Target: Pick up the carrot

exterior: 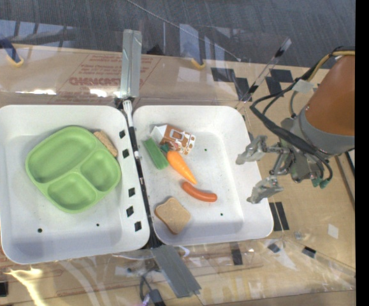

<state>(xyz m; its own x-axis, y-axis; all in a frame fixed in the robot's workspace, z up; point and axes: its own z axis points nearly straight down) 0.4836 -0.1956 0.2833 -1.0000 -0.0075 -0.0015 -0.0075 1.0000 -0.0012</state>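
Orange against the white, the carrot (181, 165) lies slanted in the right bin (232, 218), touching a green piece (154, 153), a small carton (177, 139) just above and a sausage (199, 193) just below. We see our gripper (255, 175) at that bin's right rim, jaws wide, holding nothing.

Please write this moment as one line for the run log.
gripper: open, over right bin's right rim | orange tapered carrot: lying in right white bin, untouched | pick: not yet begun
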